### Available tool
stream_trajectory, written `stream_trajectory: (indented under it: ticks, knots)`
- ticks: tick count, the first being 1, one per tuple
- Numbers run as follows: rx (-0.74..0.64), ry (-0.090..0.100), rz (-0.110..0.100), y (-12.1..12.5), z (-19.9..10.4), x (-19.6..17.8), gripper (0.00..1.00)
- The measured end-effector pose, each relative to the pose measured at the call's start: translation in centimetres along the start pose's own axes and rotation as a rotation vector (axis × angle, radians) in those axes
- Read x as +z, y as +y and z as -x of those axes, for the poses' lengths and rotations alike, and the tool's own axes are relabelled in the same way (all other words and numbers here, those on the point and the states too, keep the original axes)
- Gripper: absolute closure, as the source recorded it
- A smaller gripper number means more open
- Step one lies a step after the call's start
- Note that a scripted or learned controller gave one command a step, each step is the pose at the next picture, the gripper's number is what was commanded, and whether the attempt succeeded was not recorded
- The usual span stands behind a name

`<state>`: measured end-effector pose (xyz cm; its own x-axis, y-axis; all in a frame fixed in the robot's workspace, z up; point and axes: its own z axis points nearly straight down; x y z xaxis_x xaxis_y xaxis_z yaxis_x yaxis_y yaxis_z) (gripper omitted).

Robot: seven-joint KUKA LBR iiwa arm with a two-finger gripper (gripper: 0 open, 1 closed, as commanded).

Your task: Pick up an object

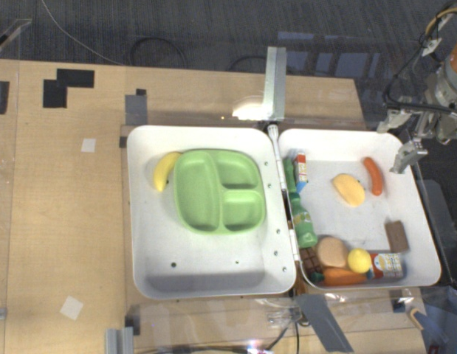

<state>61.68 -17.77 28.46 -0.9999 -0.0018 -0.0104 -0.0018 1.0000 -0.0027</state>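
Note:
My gripper [416, 144] hangs over the far right corner of the right bin [328, 150], open and holding nothing. Just left of it and lower lies a red sausage [373, 175], and beside that a yellow-orange lump [349, 189]. A brown block [396, 235] rests near the bin's right wall. Along the left wall lie a green bottle [299, 209] and a red-and-white carton [300, 169]. Crowded at the front are a brown bun [331, 251], a yellow lemon [359, 259], an orange carrot [345, 276] and a small can [389, 264].
The left bin [143, 227] holds a green divided plate [217, 190] and a banana [163, 170] at the plate's left edge. A metal post [275, 83] stands behind the seam between the bins. Cables hang around the arm at the upper right.

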Motion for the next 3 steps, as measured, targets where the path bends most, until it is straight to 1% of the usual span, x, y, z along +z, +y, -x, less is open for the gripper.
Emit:
stream_trajectory:
  ticks: [1,2,3]
  knots:
    - [0.119,0.010,0.003,-2.7,-1.8,10.6,0.00]
    - [0.041,-0.001,-0.002,-2.9,4.9,19.2,0.00]
    - [0.035,-0.021,-0.006,-2.8,5.4,17.7,1.00]
